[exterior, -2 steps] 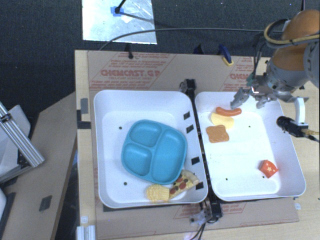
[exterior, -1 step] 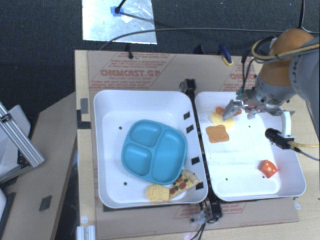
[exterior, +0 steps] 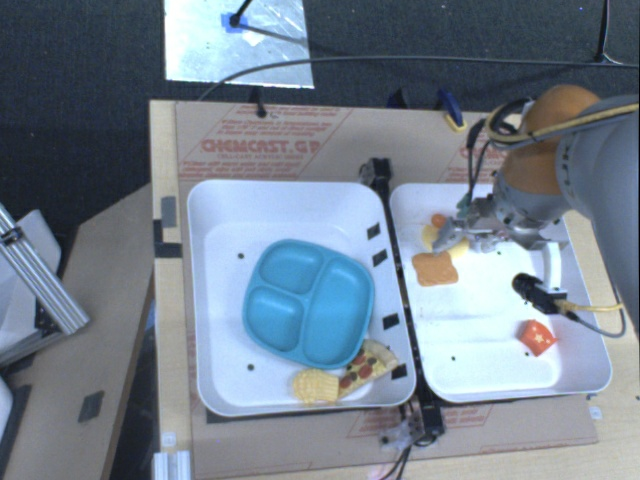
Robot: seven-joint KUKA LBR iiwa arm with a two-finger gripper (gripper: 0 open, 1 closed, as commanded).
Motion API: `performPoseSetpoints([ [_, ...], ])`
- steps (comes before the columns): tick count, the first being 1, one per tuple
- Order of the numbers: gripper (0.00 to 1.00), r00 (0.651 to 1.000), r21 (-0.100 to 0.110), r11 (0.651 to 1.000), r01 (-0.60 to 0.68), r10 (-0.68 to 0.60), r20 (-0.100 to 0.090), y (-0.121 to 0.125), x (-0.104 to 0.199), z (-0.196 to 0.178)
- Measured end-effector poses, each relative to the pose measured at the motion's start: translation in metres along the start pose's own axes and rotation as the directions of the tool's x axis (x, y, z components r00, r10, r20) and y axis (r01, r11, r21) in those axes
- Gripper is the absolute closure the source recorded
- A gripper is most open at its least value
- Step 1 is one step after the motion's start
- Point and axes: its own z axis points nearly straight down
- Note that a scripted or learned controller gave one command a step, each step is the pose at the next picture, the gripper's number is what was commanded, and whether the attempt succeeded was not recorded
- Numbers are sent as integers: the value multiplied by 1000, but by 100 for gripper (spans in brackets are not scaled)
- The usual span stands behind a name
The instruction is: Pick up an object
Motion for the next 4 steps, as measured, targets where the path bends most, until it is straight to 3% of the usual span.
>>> performPoseSetpoints([
  [1,100,1000,-7,1000,0,0,1,2,0,-15],
  [4,100,1000,-11,1000,7,-7,2,11,5,-198],
])
